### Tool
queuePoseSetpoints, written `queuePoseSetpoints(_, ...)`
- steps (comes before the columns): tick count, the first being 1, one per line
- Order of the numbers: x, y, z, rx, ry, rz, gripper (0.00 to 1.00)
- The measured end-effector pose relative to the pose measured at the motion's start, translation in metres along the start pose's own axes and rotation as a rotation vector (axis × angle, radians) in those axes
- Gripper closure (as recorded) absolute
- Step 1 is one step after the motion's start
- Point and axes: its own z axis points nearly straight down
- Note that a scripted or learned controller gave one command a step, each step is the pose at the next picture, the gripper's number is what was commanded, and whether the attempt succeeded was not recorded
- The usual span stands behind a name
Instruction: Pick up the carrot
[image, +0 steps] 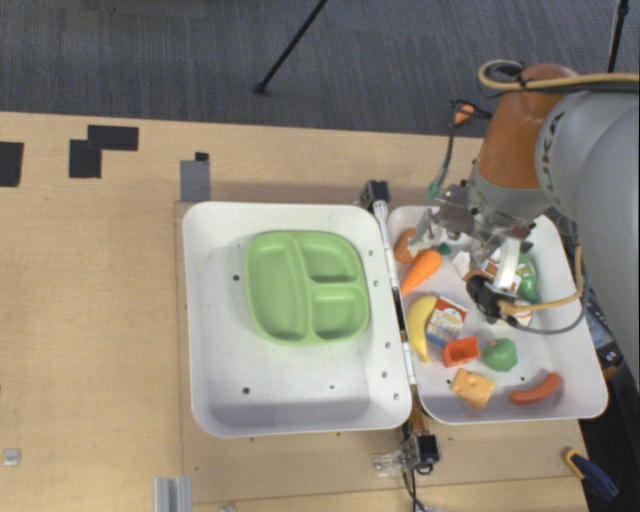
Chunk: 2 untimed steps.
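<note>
While the carrot (420, 269) lies untouched near the left wall of the right bin (575, 385), beside the banana (418, 325), the pincer (470, 240) hangs just to its right, its spread impossible to tell, so the pickup seems not yet done.

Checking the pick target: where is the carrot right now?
The carrot lies in the right bin, near its left wall, just above the banana and left of the gripper.

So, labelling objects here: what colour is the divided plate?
Light green plate, clearest in the camera view.
</note>
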Motion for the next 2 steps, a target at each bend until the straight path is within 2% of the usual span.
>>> queuePoseSetpoints(1, 0.010, -0.002, 0.000, 0.000, 0.000, -0.048, 0.00)
queuePoseSetpoints(2, -0.066, -0.007, 0.086, 0.002, -0.002, -0.005, 0.00)
